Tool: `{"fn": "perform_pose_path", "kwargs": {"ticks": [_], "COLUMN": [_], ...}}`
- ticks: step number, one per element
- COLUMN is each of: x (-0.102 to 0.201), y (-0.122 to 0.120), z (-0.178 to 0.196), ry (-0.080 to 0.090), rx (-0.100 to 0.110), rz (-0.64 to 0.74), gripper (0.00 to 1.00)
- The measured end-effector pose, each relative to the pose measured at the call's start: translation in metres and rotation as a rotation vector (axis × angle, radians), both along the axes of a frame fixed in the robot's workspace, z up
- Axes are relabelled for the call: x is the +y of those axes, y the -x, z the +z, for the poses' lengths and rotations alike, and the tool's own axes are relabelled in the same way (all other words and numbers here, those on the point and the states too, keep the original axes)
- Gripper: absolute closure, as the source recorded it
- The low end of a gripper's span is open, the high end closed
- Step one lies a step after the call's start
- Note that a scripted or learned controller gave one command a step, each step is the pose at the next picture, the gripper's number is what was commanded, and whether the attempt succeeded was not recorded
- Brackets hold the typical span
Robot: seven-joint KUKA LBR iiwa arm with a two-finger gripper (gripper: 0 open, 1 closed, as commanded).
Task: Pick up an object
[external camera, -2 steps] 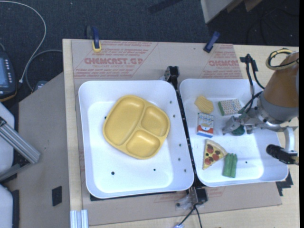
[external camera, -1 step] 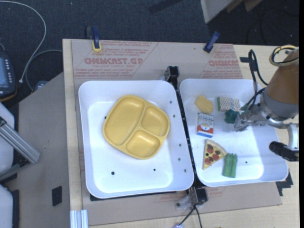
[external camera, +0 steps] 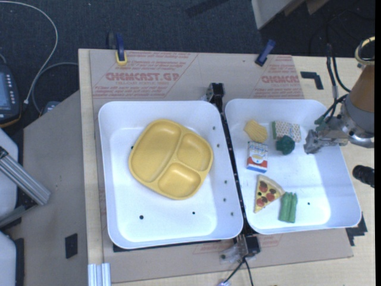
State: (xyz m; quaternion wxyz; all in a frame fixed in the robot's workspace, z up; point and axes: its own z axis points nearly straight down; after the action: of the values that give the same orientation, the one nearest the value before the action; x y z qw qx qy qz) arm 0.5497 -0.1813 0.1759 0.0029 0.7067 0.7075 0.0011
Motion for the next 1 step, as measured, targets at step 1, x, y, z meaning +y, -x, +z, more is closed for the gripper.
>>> {"fn": "perform_pose_path", "kwargs": {"ticks": [1], "x": [0.0027], "y": [-0.0115], "z": [0.0537], "ry": [0.0], "rx": [-0.002], "rz": [0.001], "gripper": [1.0]}}
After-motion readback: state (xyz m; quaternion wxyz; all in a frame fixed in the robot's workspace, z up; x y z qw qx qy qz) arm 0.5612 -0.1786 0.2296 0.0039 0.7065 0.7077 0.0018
